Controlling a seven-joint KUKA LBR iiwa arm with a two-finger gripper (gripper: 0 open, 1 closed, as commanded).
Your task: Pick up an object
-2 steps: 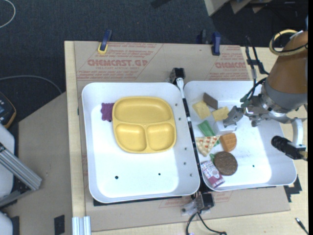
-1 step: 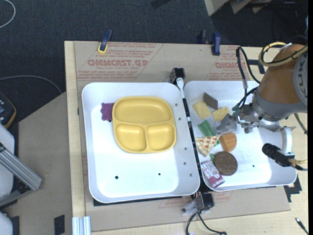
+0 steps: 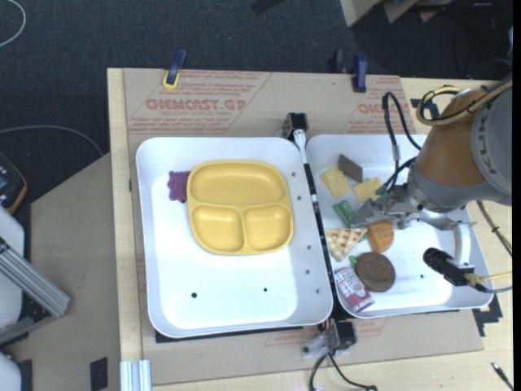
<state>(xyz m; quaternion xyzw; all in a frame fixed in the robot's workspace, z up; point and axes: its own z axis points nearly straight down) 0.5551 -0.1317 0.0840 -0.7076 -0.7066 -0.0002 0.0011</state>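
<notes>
The fingers sit low in the right bin, but I cannot tell whether they are apart or together. Just at their 6 o'clock lies an orange lump, with a brown disc below it, a waffle wedge at 8 o'clock and yellow pieces at 10. The left bin holds a yellow divided tray and a purple bit. Both bins rest on a cardboard-topped desk; dark carpet surrounds it. The right bin's 3 o'clock side looks bare.
</notes>
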